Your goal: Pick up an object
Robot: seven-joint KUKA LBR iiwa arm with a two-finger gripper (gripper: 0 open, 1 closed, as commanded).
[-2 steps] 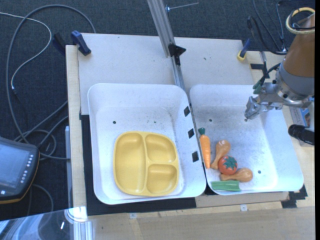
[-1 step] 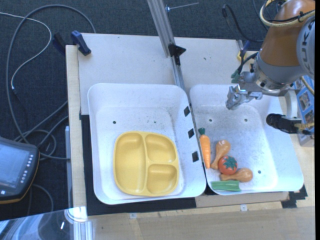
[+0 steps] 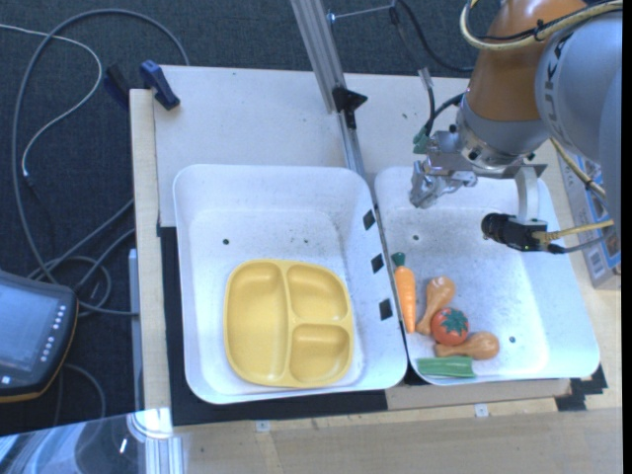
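Observation:
My gripper (image 3: pixel 427 193) hangs over the back left part of the right bin (image 3: pixel 553 314), well above the toy food, with nothing visible between its fingers. Near that bin's front left corner lie a carrot (image 3: pixel 405 297), a tan squash-like piece (image 3: pixel 435 299), a red tomato (image 3: pixel 450 325), another orange-tan piece (image 3: pixel 478 345) and a green pod (image 3: pixel 444 366). They lie close together, some touching. The gripper is apart from all of them, toward the back.
The left bin (image 3: pixel 197 215) holds a yellow divided tray (image 3: pixel 288 322). A metal pole (image 3: pixel 321 38) slants up behind the bins. A black fitting (image 3: pixel 513 230) juts over the right bin. Cables and a blue clamp (image 3: pixel 158 84) lie at the back left.

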